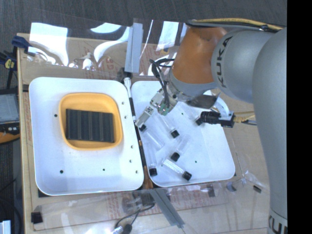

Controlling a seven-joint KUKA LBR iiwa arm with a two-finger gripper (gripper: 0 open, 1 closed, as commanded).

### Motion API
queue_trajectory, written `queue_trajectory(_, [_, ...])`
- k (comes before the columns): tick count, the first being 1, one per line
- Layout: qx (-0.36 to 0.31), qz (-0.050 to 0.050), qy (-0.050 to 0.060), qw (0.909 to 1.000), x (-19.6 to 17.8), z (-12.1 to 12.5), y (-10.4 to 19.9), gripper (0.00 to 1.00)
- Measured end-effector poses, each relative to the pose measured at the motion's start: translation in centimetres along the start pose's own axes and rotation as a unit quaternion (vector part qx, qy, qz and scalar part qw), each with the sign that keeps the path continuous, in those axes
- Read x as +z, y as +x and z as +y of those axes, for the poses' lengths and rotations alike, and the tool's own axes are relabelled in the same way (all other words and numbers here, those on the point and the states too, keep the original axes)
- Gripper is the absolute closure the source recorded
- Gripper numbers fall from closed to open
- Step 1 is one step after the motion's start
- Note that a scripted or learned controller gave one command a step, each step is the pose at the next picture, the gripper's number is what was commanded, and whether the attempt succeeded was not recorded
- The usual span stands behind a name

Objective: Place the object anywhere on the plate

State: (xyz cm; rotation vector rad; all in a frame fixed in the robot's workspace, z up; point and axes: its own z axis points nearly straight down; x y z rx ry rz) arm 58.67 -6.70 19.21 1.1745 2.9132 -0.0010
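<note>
Over right bin (222, 152) | arm (253, 57) lettered KUKA | claw (146, 117) opening: cannot tell | plate (90, 104) in left bin

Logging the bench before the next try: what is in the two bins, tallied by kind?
Yellow plate: 1
Dark ribbed block lying on the plate: 1
Clear vials with black caps, loose in the right bin: about 6; their clear bodies blur into the white, so this count is approximate
Total: about 8
</note>
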Motion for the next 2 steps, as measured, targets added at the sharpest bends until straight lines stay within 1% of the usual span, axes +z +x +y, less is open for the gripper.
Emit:
queue_trajectory(1, [0.005,0.002,0.001,1.0,0.1,0.8,14.5,0.0])
queue_trajectory(2, [-0.133,0.0,0.0,0.9912,-5.4,5.4,8.0,0.0])
